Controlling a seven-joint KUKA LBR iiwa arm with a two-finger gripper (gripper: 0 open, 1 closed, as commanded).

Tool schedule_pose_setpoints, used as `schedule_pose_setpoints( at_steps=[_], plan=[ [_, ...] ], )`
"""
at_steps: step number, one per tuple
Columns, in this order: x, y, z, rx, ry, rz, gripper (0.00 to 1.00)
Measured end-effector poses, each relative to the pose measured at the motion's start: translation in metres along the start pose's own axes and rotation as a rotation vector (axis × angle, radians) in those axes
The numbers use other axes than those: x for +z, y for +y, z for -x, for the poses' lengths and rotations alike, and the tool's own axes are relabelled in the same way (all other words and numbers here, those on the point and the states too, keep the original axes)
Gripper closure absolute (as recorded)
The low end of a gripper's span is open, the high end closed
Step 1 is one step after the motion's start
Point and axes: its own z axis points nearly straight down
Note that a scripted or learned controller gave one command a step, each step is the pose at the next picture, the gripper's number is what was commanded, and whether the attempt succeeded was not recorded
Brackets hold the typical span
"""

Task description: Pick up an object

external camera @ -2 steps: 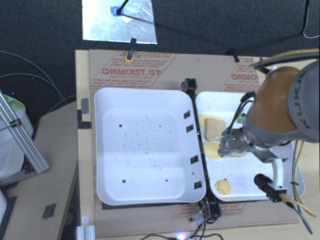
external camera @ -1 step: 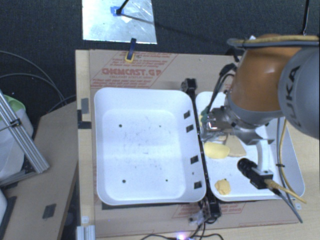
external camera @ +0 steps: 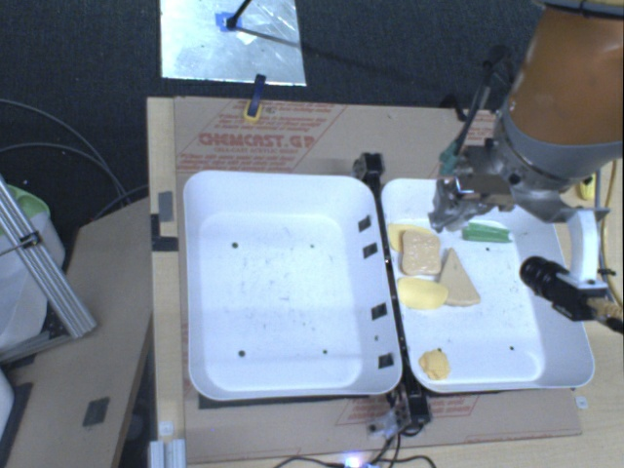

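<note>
Beige square cracker-like piece (external camera: 421, 253) lies just below-left of the claw (external camera: 447, 213) in the right white bin (external camera: 561, 364); claw opening I cannot tell.

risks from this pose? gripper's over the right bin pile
1. Clutter: the square cracker, tan wedge and yellow piece lie touching, so a descent may shove or catch more than one.
2. The gripper sits near the pile's edge, between the cracker and the green piece; it might land on bare bin floor.
3. The pile hugs the bin divider, leaving little room.
</note>
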Motion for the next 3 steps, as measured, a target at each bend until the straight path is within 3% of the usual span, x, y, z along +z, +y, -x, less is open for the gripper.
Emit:
schedule_pose_setpoints(
  at_steps=[1,2,3],
  plan=[
    [0.078,0.004,-0.029,-0.001,-0.003,-0.021,1.00],
    [0.006,-0.001,-0.025,0.001,-0.001,-0.007,1.00],
    [-0.002,0.000,-0.026,-0.004,-0.002,-0.010,1.00]
  ],
)
